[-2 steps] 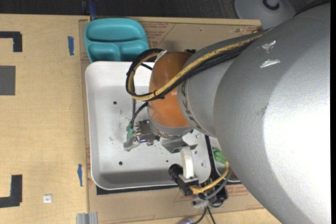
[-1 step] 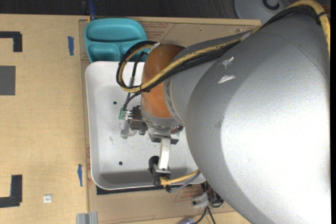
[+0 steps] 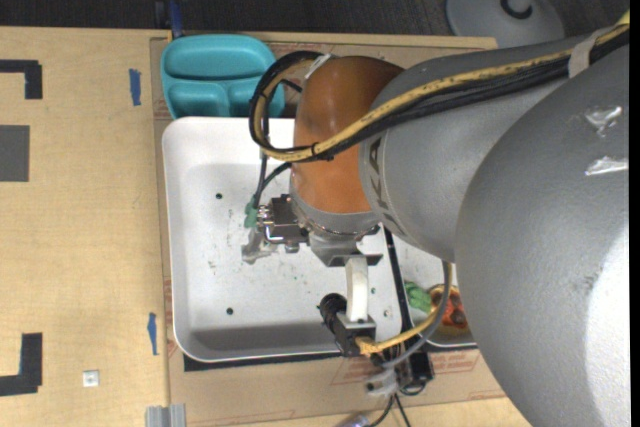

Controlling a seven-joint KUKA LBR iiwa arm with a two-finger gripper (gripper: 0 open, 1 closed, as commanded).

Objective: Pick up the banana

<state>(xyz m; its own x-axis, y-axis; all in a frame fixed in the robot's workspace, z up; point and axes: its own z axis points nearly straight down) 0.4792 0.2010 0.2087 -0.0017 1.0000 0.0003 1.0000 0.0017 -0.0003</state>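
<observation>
White bin [image 3: 200,315] lies under the claw [image 3: 262,237], whose opening I cannot tell, nor which way the banana lies from it.

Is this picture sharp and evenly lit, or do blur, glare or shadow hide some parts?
Camera view: the lighting is even and soft, with no strong glare on the shallow white plastic bin; the big grey robot arm is close to the lens and slightly soft, and it hides much of the bench; the floor at the top is dark.
</observation>
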